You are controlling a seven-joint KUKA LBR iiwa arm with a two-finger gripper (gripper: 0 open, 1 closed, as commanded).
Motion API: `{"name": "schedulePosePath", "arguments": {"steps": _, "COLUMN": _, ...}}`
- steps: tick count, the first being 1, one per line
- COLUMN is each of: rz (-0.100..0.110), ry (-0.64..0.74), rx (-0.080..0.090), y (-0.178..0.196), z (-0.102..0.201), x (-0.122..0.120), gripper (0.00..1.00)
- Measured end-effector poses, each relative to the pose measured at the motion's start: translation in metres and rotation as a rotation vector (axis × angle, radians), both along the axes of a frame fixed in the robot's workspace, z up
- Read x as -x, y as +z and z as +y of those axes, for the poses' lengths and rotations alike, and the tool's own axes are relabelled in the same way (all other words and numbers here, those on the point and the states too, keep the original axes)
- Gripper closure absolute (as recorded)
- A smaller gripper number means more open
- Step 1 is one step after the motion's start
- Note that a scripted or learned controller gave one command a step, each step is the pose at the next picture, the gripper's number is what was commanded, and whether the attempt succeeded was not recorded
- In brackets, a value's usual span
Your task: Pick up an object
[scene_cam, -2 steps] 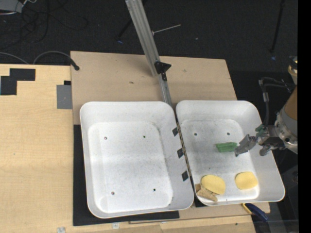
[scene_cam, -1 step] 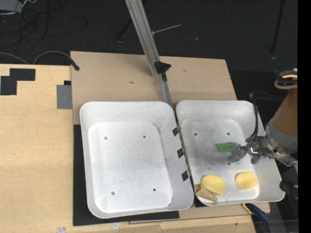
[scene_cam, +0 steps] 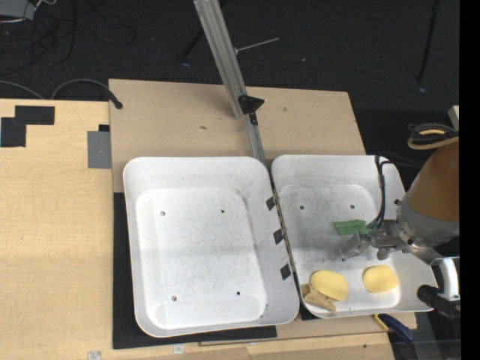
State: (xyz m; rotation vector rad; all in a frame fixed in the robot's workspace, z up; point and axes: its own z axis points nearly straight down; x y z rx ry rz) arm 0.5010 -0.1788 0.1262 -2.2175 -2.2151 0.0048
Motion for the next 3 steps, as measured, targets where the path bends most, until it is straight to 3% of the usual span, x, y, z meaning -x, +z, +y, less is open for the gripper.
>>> {"name": "schedulePosePath", "arguments": {"steps": 1, "rz": -0.003, "ry": -0.005, "rx": 0.001, "y": 0.012, "z": -0.002, "x": 0.0, "gripper": 1.0}}
{"name": "schedulePosePath", "arguments": {"steps": 2, "rz": -0.01, "ry": 0.002, "rx": 0.003, "y": 0.074, "z": 0.001, "x": 0.001, "gripper": 1.0}}
{"name": "schedulePosePath", "arguments": {"steps": 3, "rz": -0.007, "ry": 0.002, "rx": 0.003, "y": 0.083, "z": 0.001, "x": 0.001, "gripper": 1.0}}
